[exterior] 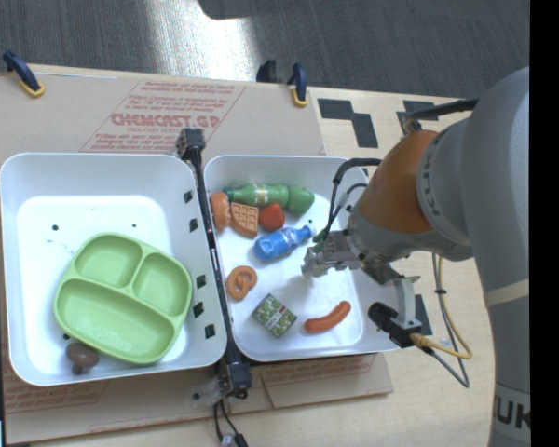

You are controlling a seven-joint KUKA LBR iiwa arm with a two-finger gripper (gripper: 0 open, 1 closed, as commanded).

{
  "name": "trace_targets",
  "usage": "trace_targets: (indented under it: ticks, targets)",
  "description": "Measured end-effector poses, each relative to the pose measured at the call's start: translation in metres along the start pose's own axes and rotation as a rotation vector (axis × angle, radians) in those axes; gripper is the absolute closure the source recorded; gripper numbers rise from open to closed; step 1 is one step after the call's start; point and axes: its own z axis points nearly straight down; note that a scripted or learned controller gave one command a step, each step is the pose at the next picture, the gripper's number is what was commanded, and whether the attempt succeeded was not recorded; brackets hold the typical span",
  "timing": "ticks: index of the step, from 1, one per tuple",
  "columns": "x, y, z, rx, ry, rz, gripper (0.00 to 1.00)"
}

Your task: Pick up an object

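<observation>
The gripper [319, 261] is hanging low inside the right bin [289, 349], near its right wall, and I cannot tell how it is set. It is sitting just beside the blue bottle [281, 243] and above the red sausage [327, 318], which is lying near the bin's front right corner. Nothing is showing in its grip.

The toys here are lying close together. A green bottle [265, 195], a waffle [243, 218] and a red tomato [272, 216] are bunching up near the back wall. A pretzel [240, 280] is resting by the left wall, and a small green box [275, 314] is sitting near the front.

Things could go wrong from here, I think. The blue bottle is round and may be rolling away if it gets bumped. The gripper could be closing on air, or be nudging the sausage into the corner where it is hard to reach.

The left bin [19, 180] is holding a green tray [121, 297] and a brown lump [82, 356] in its front left corner. Both bins are resting on brown cardboard [93, 110] on the bench, with blue clamps [23, 73] gripping its back edge. A dark grey carpet [121, 17] is lying beyond the bench
</observation>
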Motion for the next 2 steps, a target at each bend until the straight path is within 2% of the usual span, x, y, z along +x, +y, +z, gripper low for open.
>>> trace_targets:
  ticks: [1, 2]
  targets:
    - [0.000, 0.000, 0.000, 0.000, 0.000, -0.001, 0.00]
    - [0.000, 0.001, -0.010, 0.000, 0.000, -0.003, 1.00]
